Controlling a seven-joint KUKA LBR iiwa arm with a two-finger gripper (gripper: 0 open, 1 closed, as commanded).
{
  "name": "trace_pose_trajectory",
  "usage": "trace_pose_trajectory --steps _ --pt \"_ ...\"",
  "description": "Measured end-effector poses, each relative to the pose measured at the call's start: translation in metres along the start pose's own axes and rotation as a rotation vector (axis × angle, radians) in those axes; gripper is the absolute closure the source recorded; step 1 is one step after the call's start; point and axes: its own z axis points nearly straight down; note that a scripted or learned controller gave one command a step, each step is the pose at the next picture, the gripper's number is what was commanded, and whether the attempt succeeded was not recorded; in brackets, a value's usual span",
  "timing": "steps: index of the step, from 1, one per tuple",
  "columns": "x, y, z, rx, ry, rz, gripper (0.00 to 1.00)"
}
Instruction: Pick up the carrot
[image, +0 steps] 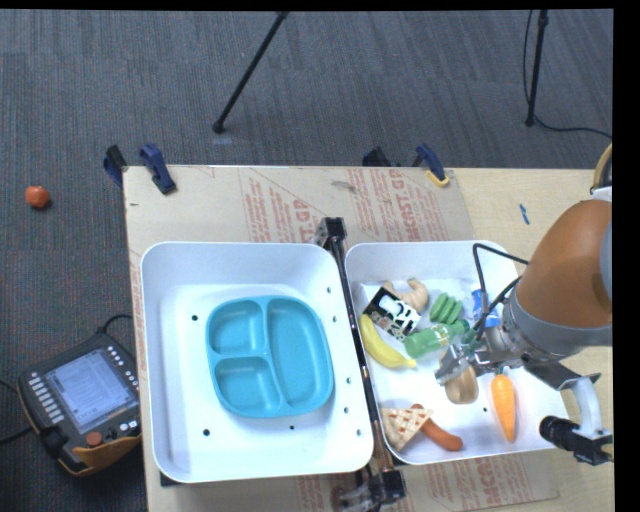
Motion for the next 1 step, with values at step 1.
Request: trace_pose_trajectory --steps 1 --pt "0.0046 0.0088 -0.0231 0.002 -0.001 0.477 1.0"
